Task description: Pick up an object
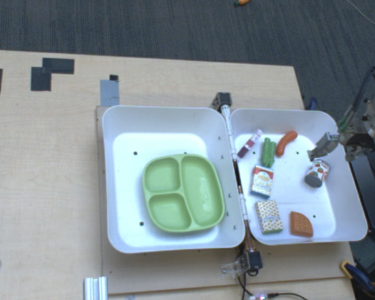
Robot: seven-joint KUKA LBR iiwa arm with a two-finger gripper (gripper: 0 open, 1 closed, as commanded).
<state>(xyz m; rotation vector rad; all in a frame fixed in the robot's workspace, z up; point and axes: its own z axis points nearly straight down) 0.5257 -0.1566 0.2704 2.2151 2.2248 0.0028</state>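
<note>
My gripper (325, 146) reaches in from the right and hangs over the right bin (344, 195) near its right wall. Just below it lies a small grey, white and red object (316, 172); I cannot tell whether they touch. Further left in the same bin are an orange-red sausage (286, 141), a green pickle (268, 152), a small tube with a red label (250, 144), a red and white packet (262, 182), a patterned box (269, 216) and a brown toast-like piece (301, 224).
The left bin (122, 186) holds a green divided plate (183, 193). A divider rail (233, 164) runs between the bins. Dark carpet with a small orange item (244, 0) lies beyond the bench. The arm's body (365, 133) stands at the right edge.
</note>
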